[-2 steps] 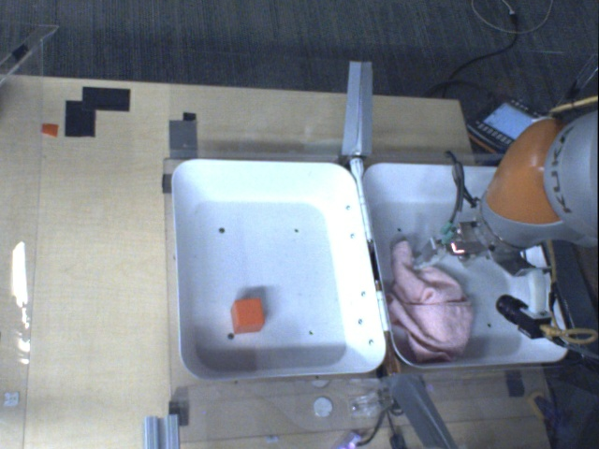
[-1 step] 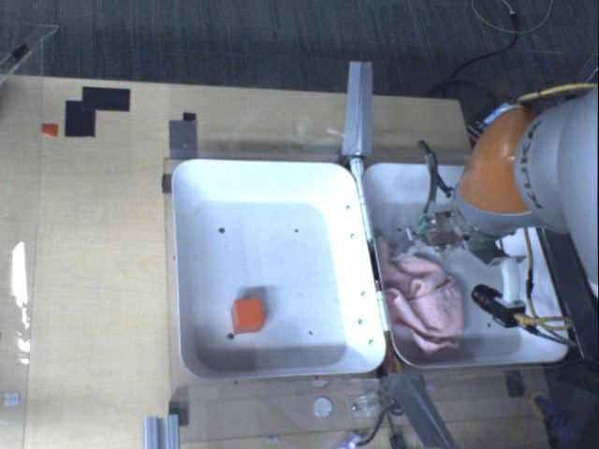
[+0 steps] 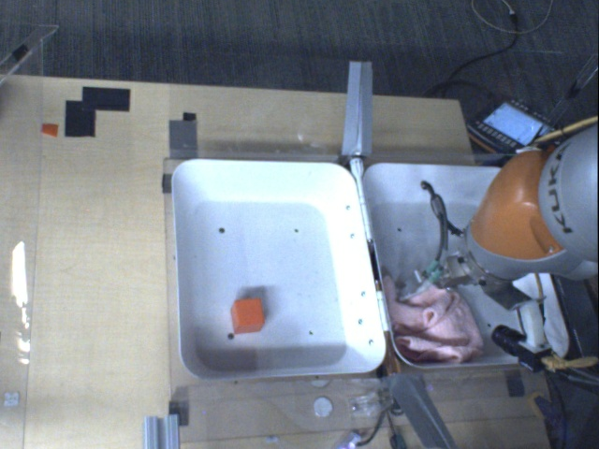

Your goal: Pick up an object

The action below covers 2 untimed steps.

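Note:
An orange block (image 3: 248, 315) lies in the left bin (image 3: 271, 195), near its front left. A crumpled pink cloth (image 3: 433, 325) rests in the front of the right bin (image 3: 402, 213). The gripper (image 3: 443, 274) reaches down into the right bin at the cloth's upper edge, beneath the arm's orange band (image 3: 510, 209). The arm's bulk hides much of the gripper, and nothing can be made out between the fingers.
A grey metal divider post (image 3: 357, 110) stands between the bins at the back. Black blocks (image 3: 92, 108) and a small orange piece (image 3: 50, 130) sit on the wooden bench at the far left. Cables and a device (image 3: 512, 123) lie at the right rear.

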Available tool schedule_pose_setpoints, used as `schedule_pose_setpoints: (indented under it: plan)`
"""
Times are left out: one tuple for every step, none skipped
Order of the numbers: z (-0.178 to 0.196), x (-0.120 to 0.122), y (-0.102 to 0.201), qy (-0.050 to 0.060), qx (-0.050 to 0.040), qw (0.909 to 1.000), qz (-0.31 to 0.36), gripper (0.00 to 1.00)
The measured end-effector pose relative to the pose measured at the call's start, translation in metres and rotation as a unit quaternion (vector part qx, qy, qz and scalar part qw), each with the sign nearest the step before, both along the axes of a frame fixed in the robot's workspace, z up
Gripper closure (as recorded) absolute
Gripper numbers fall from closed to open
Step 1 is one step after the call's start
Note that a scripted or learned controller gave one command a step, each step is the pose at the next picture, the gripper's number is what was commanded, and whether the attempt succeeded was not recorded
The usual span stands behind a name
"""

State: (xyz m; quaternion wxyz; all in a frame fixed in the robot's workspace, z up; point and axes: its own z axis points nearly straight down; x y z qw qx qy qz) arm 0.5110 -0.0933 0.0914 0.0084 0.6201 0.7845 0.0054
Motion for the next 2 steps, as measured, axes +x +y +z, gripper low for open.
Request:
schedule_pose_setpoints:
  plan:
    - [0.0, -0.011, -0.026, -0.001, -0.0003, 1.0, 0.002, 0.0]
    - [0.013, -0.007, -0.027, -0.007, -0.002, 1.0, 0.002, 1.0]
